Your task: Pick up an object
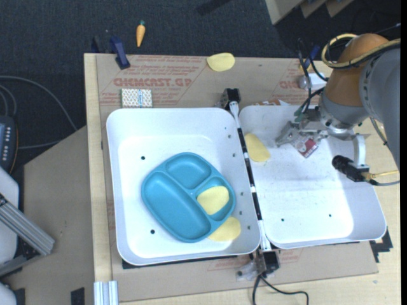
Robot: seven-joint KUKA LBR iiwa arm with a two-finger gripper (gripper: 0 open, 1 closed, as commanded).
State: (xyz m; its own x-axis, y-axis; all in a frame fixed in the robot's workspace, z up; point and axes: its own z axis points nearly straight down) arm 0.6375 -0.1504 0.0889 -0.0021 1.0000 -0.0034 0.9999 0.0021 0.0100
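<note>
My gripper (304,136) hangs low over the back part of the right bin (318,224), with the grey arm and its orange band reaching in from the right. A small red and white object (310,147) lies on the bin floor right at the gripper's tip; whether it is held I cannot tell. A flat yellow piece (257,148) rests at the right bin's left wall, to the left of the gripper. In the left bin (127,138) sits a blue divided plate (172,199) with a yellow piece (213,199) in one compartment. Another yellow piece (225,230) lies against the plate's front edge.
On the bench behind the bins lie a yellow disc (220,61), a small patterned packet (137,97) and a blue clip (119,52). A small orange carrot shape (140,33) lies on the dark floor beyond. Black clamps (231,97) join the bins.
</note>
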